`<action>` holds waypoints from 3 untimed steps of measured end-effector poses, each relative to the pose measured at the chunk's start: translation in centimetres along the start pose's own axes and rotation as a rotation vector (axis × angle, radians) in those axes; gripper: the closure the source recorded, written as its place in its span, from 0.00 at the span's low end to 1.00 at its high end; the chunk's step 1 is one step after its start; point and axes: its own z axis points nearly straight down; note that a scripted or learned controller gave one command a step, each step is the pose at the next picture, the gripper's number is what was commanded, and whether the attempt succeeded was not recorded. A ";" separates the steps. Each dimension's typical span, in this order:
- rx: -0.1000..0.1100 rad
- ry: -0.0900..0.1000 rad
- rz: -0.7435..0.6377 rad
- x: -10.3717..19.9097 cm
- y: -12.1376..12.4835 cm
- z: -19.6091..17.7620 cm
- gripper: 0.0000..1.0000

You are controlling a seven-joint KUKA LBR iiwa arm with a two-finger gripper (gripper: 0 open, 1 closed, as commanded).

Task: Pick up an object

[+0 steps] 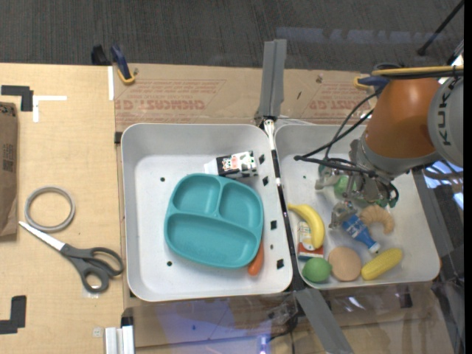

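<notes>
I read this as the reach-and-descend step of a pick, with nothing lifted yet. The gripper point(352, 206) hangs low over the right bin point(424, 271), in its upper middle, above a cluster of toy food; wrist cabling and the grey-and-orange arm point(404, 116) cover much of it, so I cannot tell how far the fingers are spread or whether anything sits between them. Likeliest targets, judging by position: the blue tube point(359, 229) lying just under the tool, and the tan croissant-shaped piece point(380, 217) touching or just beside it. Something green point(341, 184) shows behind the gripper but is too hidden to name. Nearer the front wall lie a banana point(312, 222), a green ball point(317, 270), a tan egg-shaped piece point(344, 262) and a yellow corn cob point(380, 263). The left bin point(140, 198) carries a teal divided plate point(215, 222), an orange carrot-like piece point(257, 260) peeking from under the plate's right front edge, and a small black-and-white box point(237, 164) behind the plate. My judgement on the next move: settle the tool squarely over one item, the tube being closest, and close without dragging in the croissant; the crowding makes a double grab or a slip likely. Writing: white letters on the arm's orange band look like the start of "KUKA"; the cardboard sheet point(177, 98) behind the bins bears red print, upside down from this view, which I cannot read with confidence. On the bench to the left sit scissors point(77, 255) and a tape roll point(50, 208).
</notes>
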 end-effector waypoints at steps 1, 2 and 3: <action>0.002 -0.004 -0.004 -0.2 0.1 -1.0 1.00; 0.001 -0.003 -0.236 -0.5 -9.1 -4.6 1.00; -0.001 0.002 -0.002 9.8 -4.9 0.1 1.00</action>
